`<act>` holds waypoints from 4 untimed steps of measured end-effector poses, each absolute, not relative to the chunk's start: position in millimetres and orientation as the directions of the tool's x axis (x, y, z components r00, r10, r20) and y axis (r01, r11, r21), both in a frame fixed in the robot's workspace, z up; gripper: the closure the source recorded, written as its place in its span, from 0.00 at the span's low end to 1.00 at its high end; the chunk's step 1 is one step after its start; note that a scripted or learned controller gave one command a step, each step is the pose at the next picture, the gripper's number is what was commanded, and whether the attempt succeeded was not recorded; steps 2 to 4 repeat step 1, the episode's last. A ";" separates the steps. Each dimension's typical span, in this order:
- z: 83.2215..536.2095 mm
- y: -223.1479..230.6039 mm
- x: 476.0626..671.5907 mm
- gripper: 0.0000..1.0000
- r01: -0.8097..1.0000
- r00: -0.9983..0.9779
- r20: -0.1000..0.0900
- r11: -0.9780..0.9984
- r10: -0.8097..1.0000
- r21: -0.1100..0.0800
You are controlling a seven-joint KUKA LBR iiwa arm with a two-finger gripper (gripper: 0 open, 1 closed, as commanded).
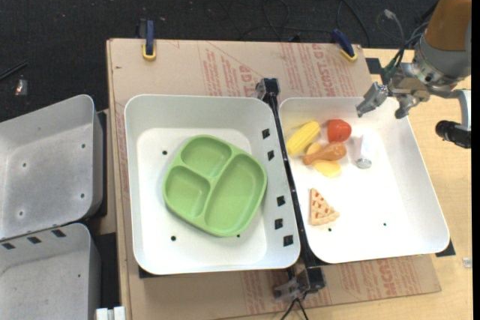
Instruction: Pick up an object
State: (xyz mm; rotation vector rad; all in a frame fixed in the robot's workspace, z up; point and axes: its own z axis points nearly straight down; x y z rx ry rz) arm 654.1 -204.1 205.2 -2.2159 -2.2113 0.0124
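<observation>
Nearest to me, at the front of the bench, lies the waffle slice (323, 207), a small triangle with a red edge, flat on the floor of the right bin (405, 236); I take this bin as my landmark for all places. Behind the waffle, toward the far part of this bin and close to its left wall, sits a little heap of toy food: a yellow corn cob (303, 137), an orange carrot-like piece (325, 153), a pale yellow lump (328, 168) and a red tomato (338, 130), all touching or nearly touching; just beside them, toward the bin's middle, stands a small grey-white object (363, 155) that I cannot name.

To the left of the right bin is the other bin (150, 236), which bears a green divided plate (216, 184).

The gripper (387, 103) hovers over the far right corner of the right bin, well apart from the food; its two fingers are spread and nothing is between them, so it is released.

For the pick, I judge that all these pieces are light, stiff plastic, probably a bit slippery; the tomato is round and may roll out of the fingers; the waffle lies too flat for an easy hold; the corn cob seems the best choice, taken across its narrow middle, though its neighbours crowd it on one side.
</observation>
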 end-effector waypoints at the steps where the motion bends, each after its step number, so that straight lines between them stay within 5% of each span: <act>1: 215.5 -203.1 657.0 0.00 1.000 -0.001 -0.001 0.001 1.000 0.001; 4: 215.5 -203.1 657.0 0.00 1.000 -0.001 -0.001 0.001 1.000 0.001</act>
